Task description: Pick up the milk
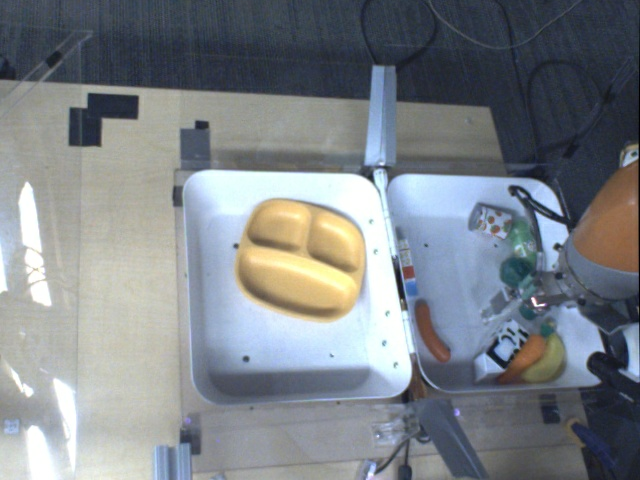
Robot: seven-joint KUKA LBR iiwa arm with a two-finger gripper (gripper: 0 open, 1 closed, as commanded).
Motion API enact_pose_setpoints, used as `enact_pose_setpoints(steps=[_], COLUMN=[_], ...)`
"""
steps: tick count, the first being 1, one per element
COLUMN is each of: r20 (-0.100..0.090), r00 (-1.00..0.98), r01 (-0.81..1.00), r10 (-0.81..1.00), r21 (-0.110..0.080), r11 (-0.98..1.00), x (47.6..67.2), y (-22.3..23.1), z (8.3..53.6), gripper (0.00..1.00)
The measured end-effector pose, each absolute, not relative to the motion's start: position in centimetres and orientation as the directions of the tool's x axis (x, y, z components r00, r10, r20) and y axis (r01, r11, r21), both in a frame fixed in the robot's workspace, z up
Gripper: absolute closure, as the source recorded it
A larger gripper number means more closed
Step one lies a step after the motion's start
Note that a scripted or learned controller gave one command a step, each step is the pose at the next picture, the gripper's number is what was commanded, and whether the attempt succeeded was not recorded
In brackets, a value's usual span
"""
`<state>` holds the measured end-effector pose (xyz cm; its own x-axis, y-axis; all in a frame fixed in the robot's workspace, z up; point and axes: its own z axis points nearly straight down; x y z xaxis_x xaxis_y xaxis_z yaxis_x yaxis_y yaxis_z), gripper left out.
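Milk carton (508,345): white with black markings, lying in the right bin (450,268), near front corner, touching a carrot (527,356) and banana (548,360). Step: approach. Gripper (520,303): just above carton, holding nothing; opening cannot be told. Next move: descend, straddle carton alone. Sausage (432,330) lies apart.

Bright even overhead light, window glare on bench (40,258) at left, soft, perhaps slightly blurred detail

Tray (300,258) in left bin (210,368); sausage (433,331), milk (508,344), carrot (524,358) in right bin (450,218)
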<state>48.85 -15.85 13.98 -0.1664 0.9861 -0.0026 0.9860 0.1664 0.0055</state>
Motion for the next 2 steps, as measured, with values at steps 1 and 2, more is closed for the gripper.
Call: enact_pose_setpoints(steps=[1, 2], r20=[-0.008, -0.012], r00=[-0.465, -0.466], r01=[0.885, 0.885], r10=[0.885, 0.885], r21=[0.009, 0.018], r11=[0.465, 0.466], x=[49.0, 49.4], y=[-11.7, -11.6], z=[8.9, 10.1], gripper=[0.0, 1.0])
